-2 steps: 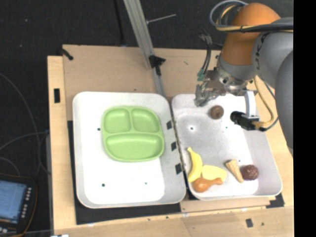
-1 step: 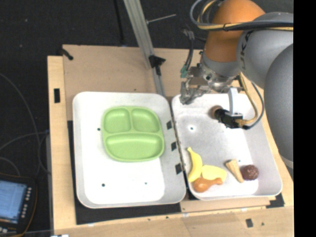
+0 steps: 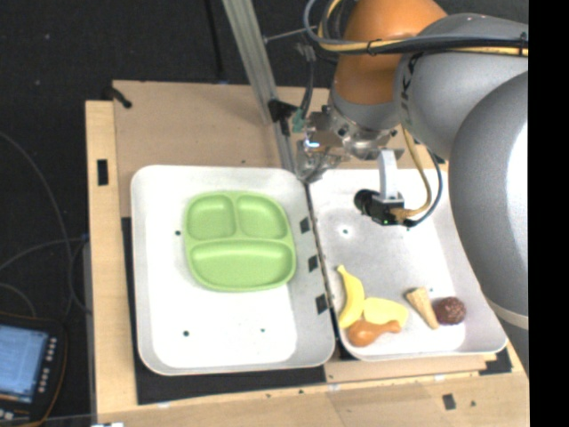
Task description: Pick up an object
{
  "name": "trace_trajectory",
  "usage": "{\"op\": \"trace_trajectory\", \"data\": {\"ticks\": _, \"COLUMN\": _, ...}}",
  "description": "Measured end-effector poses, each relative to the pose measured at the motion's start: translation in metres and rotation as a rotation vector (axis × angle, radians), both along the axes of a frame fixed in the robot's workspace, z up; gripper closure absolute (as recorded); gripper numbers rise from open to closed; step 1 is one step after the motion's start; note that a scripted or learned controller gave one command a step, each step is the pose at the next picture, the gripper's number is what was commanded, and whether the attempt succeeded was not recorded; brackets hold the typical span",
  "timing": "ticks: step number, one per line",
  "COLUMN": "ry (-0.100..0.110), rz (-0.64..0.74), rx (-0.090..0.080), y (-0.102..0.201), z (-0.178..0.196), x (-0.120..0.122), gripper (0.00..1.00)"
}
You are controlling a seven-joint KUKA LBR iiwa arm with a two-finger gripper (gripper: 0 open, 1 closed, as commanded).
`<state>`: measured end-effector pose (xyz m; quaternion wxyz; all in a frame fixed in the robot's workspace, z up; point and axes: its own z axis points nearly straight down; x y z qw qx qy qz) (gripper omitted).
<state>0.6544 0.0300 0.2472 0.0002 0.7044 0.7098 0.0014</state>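
- The gripper [image 3: 311, 160] is hanging over the far end of the seam where the two bins meet. It is carrying nothing that can be seen. Whether it is wide or narrow cannot be told, as the wrist hardware is crowding it.
- The banana [image 3: 348, 294] is lying in the right bin [image 3: 391, 256], near the front and just beside the wall shared with the left bin. Its long axis is running from far to near, slightly curved, and its far end is pointing toward the gripper.
- A flat yellow piece [image 3: 386, 310] is touching the banana's near end; its kind is hard to make out.
- An orange lump [image 3: 368, 331] is lying against the front wall with its long axis crosswise and its narrow end pointing right. It is partly overlapping the yellow piece.
- A tan cone [image 3: 421, 307] is lying aslant beside a dark brown ball [image 3: 451, 310]. Which end is the tip is unclear.
- A green divided plate [image 3: 240, 241] is sitting flat in the left bin [image 3: 222, 332], with its long axis crosswise.
- The arm is cutting off the right bin's right rim and part of the worktop [image 3: 178, 123].
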Motion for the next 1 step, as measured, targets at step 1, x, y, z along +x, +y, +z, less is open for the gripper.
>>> {"op": "trace_trajectory", "data": {"ticks": 1, "ry": 0.003, "rz": 0.0, "rx": -0.001, "y": 0.0526, "z": -0.0024, "x": -0.0166, "gripper": 1.0}}
